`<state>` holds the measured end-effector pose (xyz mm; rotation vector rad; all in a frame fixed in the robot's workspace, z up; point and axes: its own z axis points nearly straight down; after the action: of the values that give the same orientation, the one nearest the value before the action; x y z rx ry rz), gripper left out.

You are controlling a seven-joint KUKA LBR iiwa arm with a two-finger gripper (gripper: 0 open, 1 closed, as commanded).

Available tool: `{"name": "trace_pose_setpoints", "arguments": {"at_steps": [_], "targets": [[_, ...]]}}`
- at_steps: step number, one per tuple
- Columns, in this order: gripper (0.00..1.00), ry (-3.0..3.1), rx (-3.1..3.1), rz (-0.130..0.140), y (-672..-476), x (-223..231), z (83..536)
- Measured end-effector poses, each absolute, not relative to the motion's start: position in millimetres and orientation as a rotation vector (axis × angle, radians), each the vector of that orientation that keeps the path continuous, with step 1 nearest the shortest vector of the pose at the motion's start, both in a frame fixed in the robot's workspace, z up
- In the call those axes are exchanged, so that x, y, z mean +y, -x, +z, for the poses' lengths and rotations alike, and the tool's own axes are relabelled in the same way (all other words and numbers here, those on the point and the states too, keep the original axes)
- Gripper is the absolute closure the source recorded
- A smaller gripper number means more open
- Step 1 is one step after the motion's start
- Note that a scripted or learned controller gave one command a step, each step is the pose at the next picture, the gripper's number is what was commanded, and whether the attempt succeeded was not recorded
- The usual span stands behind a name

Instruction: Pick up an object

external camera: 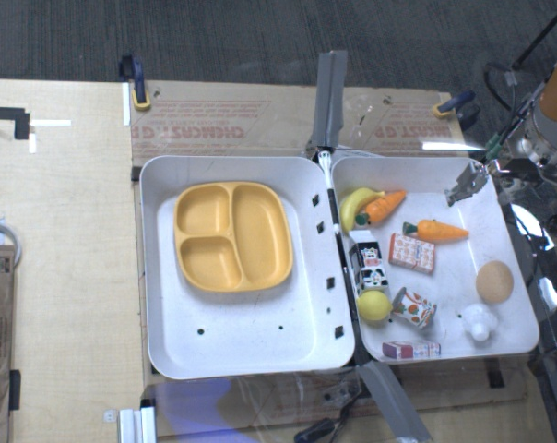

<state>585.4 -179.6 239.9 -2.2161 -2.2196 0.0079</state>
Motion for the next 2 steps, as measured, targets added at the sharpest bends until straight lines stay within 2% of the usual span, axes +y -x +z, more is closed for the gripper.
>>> {"name": "trace_pose_setpoints", "arguments": {"at_steps": [1,2], "targets": [[0.00,2.472,-1.928,0.010,-580.9,-115.0,203.9],[0.00,2.477,-1.930,0.006,-649.2,-106.8,99.6]]}}
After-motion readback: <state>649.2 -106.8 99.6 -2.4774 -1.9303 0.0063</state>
